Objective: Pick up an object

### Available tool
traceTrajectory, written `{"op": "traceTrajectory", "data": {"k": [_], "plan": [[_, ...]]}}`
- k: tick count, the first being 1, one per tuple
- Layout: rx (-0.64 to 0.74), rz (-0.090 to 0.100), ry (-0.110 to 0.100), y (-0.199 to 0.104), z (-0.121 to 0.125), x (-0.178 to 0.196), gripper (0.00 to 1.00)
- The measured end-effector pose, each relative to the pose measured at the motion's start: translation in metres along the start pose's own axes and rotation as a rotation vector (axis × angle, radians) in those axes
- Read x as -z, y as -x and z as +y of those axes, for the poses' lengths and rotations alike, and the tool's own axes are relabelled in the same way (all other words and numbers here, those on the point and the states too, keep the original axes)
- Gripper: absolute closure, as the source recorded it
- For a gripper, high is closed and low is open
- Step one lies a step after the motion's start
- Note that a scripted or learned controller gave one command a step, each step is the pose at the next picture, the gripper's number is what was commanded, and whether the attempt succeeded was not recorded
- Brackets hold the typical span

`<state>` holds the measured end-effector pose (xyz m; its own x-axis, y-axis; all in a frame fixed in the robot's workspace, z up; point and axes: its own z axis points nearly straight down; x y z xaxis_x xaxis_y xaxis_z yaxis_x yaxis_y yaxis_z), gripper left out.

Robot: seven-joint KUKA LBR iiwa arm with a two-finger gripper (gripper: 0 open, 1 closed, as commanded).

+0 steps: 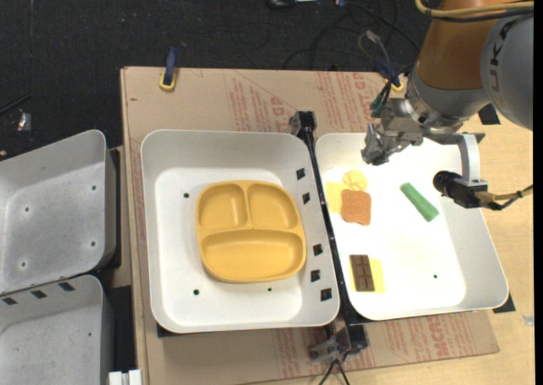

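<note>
My gripper (pixel 376 153) hangs over the back left part of the right bin (pixel 475 265), fingers pointing down, nothing seen between them. Just below it lie a small yellow piece (pixel 354 180) and an orange-brown toy bread slice (pixel 356 206). A green stick (pixel 420 202) lies to the right of these. A brown chocolate bar on a yellow card (pixel 363 273) rests near the bin's front left. The left bin (pixel 161 231) carries a yellow divided plate (pixel 251 231).
A black divider with clips (pixel 316 205) runs between the two bins. Both bins sit on a cardboard sheet (pixel 221 99). A black fitting on a white bracket (pixel 458 186) stands at the right bin's right side. Grey trays (pixel 51 205) lie at far left.
</note>
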<state>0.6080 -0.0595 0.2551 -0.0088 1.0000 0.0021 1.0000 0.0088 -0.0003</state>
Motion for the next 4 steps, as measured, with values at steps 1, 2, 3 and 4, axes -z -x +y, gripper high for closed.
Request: {"op": "traceTrajectory", "data": {"k": [1,2,3,4], "plan": [[-0.002,0.000,-0.002,-0.044,-0.005,-0.010,1.00],[-0.001,0.000,-0.002,-0.096,-0.011,-0.025,1.00],[0.000,0.000,0.002,-0.149,-0.009,-0.017,1.00],[-0.007,-0.002,0.001,-0.145,-0.009,-0.017,0.00]]}}
